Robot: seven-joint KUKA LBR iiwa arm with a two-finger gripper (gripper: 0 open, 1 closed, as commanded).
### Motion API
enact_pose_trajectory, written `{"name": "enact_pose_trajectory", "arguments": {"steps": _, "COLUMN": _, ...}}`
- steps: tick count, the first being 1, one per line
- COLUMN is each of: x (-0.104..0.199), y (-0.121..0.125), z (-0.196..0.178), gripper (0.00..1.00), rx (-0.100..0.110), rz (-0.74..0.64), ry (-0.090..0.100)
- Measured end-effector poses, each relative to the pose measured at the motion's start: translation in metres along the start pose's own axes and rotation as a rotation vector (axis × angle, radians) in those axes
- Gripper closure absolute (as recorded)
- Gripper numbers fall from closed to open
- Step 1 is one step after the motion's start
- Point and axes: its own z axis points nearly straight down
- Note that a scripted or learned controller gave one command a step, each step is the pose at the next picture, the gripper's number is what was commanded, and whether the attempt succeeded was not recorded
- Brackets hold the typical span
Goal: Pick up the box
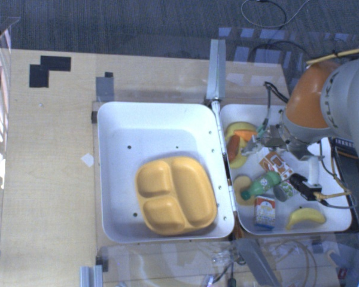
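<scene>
Box (264, 212) lies ungrasped in the right bin (341, 225); hand (274, 141) hovers above, state indiscernible; pickup remains.

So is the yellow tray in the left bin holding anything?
Empty: the yellow tray shows three bare compartments in the left bin.

You look down from a single fixed camera above the worktop (48, 178), tilted so the far edge and the dark floor (137, 11) sit at the top. Both white bins lie mid-frame, left bin (116, 130) and right bin (341, 223), at moderate range. The arm (332, 103) enters from your right.
</scene>
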Motion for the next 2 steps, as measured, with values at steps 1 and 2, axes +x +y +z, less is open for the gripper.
{"name": "enact_pose_trajectory", "arguments": {"steps": 1, "x": -0.017, "y": -0.038, "z": 0.000, "gripper": 0.00, "rx": 0.011, "rz": -0.241, "ry": 0.004}}
{"name": "enact_pose_trajectory", "arguments": {"steps": 2, "x": 0.005, "y": -0.083, "z": 0.000, "gripper": 0.00, "rx": -0.004, "rz": -0.290, "ry": -0.003}}
